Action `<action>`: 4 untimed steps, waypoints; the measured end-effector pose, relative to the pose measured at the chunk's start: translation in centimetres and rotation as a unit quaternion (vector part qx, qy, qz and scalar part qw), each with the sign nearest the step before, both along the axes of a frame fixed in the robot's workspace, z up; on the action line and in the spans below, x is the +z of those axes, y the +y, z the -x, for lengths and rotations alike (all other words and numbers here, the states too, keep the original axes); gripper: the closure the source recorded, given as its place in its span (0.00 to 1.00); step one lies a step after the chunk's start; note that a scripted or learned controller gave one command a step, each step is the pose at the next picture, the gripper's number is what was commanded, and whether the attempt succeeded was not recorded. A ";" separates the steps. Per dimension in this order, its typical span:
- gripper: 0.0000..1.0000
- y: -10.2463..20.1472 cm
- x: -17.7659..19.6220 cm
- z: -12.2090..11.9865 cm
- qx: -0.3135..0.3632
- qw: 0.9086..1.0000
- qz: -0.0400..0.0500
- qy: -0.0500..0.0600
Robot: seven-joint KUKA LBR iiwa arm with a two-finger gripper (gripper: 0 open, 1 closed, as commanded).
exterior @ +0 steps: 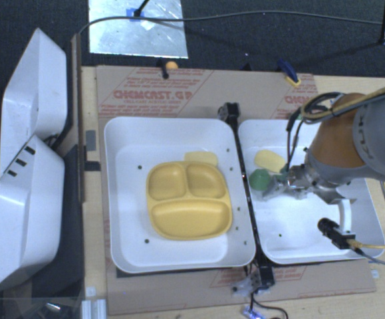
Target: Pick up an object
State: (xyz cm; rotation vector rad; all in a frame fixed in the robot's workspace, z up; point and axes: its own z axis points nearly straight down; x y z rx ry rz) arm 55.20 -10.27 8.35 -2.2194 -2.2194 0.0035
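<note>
A small green ball [258,178] lies in the right bin [312,244] close to its left wall. A pale yellow oval object [270,159] rests just above and to the right of the ball. My gripper [274,187] is low in the right bin, its tip right beside the green ball on the ball's lower right. The grey arm with its orange band [335,145] reaches in from the right and hides the bin floor behind the gripper. I cannot see whether anything is held.
The left bin [129,244] holds a yellow divided plate [189,201] and a pale yellow block [201,158] at the plate's upper edge. A black clamp [230,111] sits where the bins meet. Cables and a black connector [334,233] trail over the right bin's lower right.
</note>
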 end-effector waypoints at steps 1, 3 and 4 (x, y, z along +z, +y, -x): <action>1.00 0.0 1.3 -0.2 0.000 1.000 0.000 -0.003; 1.00 0.2 12.2 -1.3 0.001 1.000 0.000 -0.004; 1.00 0.2 18.5 -1.1 0.000 1.000 0.000 -0.005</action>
